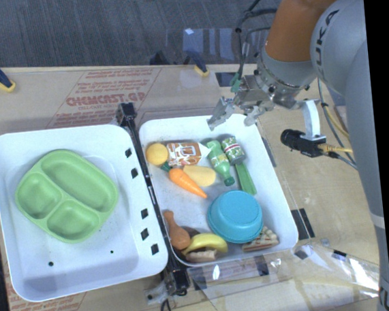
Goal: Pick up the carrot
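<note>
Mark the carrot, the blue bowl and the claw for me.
carrot (186, 182), camera view, middle of its orange body.
blue bowl (235, 216), camera view, centre of its upturned base.
claw (234, 115), camera view, midway between its fingertips.

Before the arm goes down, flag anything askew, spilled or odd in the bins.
Nothing looks spilled or broken. The right bin is crowded: the carrot lies slantwise, touching a yellow piece, and the blue bowl sits over a sandwich. The green plate lies flat in the left bin. The gripper hangs above the right bin's far rim.
</note>
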Robot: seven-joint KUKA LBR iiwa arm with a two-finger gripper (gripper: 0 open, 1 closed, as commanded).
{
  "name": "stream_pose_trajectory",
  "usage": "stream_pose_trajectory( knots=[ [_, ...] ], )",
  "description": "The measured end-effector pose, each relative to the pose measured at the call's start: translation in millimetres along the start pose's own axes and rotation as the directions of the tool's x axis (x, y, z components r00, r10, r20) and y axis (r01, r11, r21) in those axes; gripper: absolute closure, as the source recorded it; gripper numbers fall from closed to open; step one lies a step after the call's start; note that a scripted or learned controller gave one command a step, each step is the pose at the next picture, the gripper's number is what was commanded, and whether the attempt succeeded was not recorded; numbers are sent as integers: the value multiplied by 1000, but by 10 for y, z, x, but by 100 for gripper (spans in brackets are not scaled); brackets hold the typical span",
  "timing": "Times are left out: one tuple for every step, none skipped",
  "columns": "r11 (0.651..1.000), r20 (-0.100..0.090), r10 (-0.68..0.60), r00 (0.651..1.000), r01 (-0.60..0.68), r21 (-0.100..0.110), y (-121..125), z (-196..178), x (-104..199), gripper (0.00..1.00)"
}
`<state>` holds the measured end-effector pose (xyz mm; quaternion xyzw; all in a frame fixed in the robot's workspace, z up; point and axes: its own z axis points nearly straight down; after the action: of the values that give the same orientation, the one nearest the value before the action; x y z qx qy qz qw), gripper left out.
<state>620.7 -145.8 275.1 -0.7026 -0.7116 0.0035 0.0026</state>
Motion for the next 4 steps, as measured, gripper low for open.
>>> stream_pose_trajectory(
  knots=[
    [1000, 1, -18, 1000, 18, -2, -94, 1841, 236, 0],
    [991, -3, 135, 991, -135, 3, -691, 1850, 453, 0],
    [992, -1, 126, 992, -126, 9, -687, 1751, 453, 100],
    [977, -4, -213, 977, 213, 0, -1260, 1854, 451, 100]
  ],
)
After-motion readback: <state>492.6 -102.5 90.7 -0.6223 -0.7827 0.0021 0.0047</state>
